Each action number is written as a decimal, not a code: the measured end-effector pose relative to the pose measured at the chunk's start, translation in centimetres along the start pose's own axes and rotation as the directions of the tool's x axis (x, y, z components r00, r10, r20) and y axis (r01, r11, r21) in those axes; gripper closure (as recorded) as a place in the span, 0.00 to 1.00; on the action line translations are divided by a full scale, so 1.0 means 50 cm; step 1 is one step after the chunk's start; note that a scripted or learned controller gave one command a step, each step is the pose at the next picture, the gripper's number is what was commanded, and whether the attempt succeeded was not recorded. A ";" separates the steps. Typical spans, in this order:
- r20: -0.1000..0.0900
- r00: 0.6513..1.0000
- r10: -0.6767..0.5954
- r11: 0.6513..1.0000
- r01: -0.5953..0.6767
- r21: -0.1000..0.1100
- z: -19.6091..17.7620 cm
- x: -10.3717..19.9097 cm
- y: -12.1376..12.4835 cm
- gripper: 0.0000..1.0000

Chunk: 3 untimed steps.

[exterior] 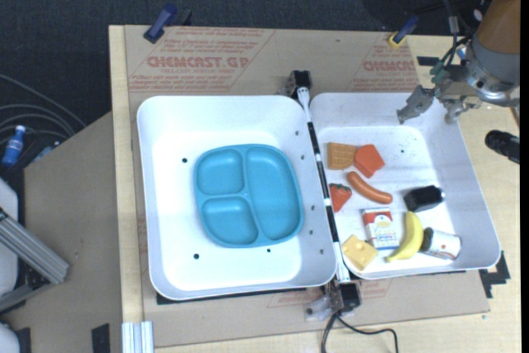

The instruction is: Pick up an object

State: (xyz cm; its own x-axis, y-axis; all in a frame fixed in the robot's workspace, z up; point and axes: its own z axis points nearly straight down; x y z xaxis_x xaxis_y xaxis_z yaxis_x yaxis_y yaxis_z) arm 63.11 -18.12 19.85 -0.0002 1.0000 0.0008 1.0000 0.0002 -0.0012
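Tool (432, 105) hovering over right bin's (471, 169) far rim, fingers spread, pinching nothing; banana (408, 237) lying at bin's near edge.

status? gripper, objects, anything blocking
Gripper open, empty, above right bin's far edge. Hot dog, banana lying untouched. Nothing in the way.

A robotics lab: a paper-covered bench (248, 54) with clamps (159, 23), loose cables (33, 107) and toy food (370, 196).
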 end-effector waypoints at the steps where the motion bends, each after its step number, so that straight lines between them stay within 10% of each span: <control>1: 0.000 1.000 -0.001 1.000 0.001 0.000 0.229 0.100 0.015 0.00; 2: 0.000 1.000 -0.001 1.000 0.001 -0.002 0.207 0.100 0.017 1.00; 3: 0.000 1.000 -0.001 1.000 0.001 -0.001 0.207 0.100 0.017 0.00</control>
State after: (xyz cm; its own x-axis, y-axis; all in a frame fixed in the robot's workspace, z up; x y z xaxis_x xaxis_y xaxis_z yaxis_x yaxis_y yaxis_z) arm 63.94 -13.12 9.50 -0.0013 1.0000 0.0004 1.0000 0.0013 0.0002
